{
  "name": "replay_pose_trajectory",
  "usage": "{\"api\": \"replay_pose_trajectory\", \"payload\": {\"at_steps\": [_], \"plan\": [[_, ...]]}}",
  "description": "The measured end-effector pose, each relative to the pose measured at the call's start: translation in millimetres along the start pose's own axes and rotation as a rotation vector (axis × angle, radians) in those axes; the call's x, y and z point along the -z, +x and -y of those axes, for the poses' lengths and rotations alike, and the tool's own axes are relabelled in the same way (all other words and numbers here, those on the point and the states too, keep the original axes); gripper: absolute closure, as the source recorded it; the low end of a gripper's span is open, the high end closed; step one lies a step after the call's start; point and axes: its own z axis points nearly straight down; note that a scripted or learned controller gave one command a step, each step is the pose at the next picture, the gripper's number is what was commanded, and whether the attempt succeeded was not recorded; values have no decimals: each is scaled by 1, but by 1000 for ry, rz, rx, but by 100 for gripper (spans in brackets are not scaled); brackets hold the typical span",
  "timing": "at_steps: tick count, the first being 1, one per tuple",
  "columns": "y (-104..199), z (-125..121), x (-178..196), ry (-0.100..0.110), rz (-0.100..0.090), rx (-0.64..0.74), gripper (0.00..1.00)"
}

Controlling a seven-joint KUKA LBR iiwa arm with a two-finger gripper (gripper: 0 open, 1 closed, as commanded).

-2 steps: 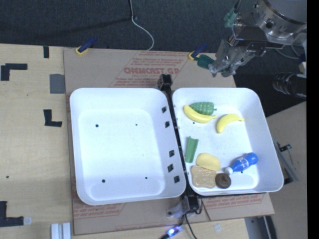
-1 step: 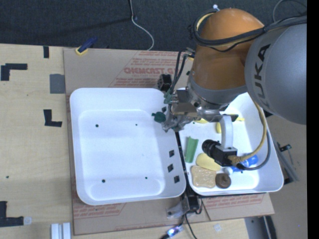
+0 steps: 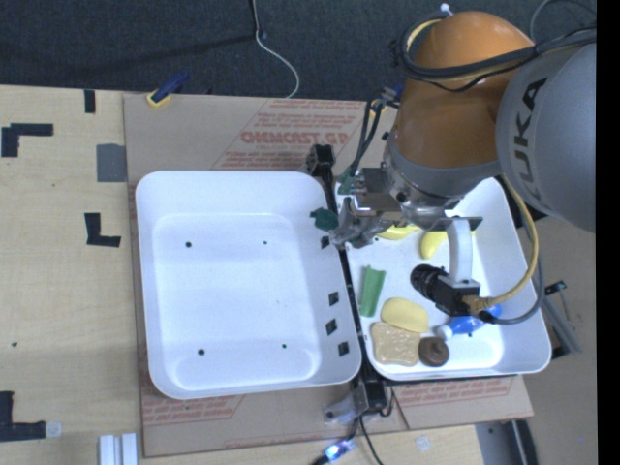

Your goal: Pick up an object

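Tan block at right bin front edge | tool over divider, opening unclear

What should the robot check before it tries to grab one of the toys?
1. Toys within reach in the right bin: ok, the green block, yellow piece and tan sponge lie there.
2. Gripper over a toy: not ok, it sits at the bins' shared edge.
3. Fingers open: cannot tell.
4. Something already held: cannot tell, a dark green bit sits by the gripper.
5. Cables away from the toys: not ok, they hang over the bin.
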Motion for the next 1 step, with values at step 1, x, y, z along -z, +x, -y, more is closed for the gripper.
{"api": "replay_pose_trajectory", "payload": {"at_steps": [1], "plan": [[-19, 0, 70, -9, -1, 1, 100]]}}
